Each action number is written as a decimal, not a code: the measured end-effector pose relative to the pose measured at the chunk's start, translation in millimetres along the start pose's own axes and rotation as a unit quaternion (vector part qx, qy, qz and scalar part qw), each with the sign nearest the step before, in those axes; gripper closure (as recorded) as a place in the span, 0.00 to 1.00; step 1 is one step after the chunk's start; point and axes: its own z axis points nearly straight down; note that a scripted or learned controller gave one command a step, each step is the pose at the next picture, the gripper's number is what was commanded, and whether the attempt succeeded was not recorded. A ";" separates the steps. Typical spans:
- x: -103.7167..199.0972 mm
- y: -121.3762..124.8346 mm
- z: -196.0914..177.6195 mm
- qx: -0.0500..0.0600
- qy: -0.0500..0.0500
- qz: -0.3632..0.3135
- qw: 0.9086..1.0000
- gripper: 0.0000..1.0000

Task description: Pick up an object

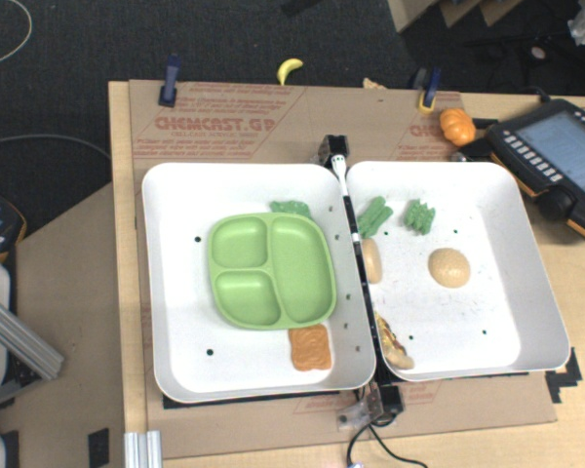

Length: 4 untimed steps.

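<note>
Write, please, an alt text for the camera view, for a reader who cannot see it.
Two shallow white bins sit side by side on a bench, seen from above. The left bin holds a green divided plate with an orange waffle-like piece below it; the right bin holds two green toy pieces and a tan round object.

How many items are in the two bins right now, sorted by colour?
Green: 4 - divided plate, leafy piece behind it, two pieces in the right bin
Orange: 1 - waffle-like piece
Tan or beige: 3 -
Total: 8
</note>
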 end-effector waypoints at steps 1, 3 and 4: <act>-34.2 -54.3 18.3 0.005 0.002 0.003 1.000 1.00; 16.6 -135.2 149.1 0.010 0.005 -0.002 1.000 1.00; 116.2 -156.2 235.2 0.010 0.004 -0.005 1.000 1.00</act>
